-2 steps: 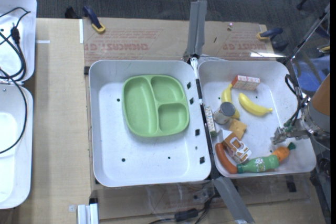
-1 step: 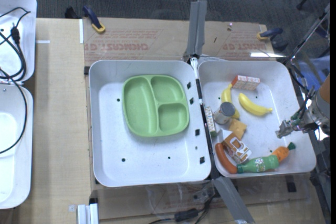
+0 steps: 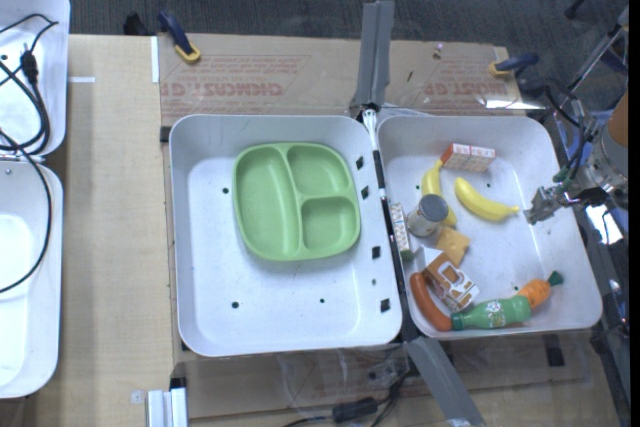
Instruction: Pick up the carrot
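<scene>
Pincer [image 3: 548, 202], finger state unreadable, hangs above and well apart from carrot [image 3: 537, 291]: approach step in hand, next move calls for descent onto carrot.

The arm enters at the right edge of the frame, mid-height, its end effector [image 3: 548, 203] pointing left; its tip is too blurred to read.
</scene>
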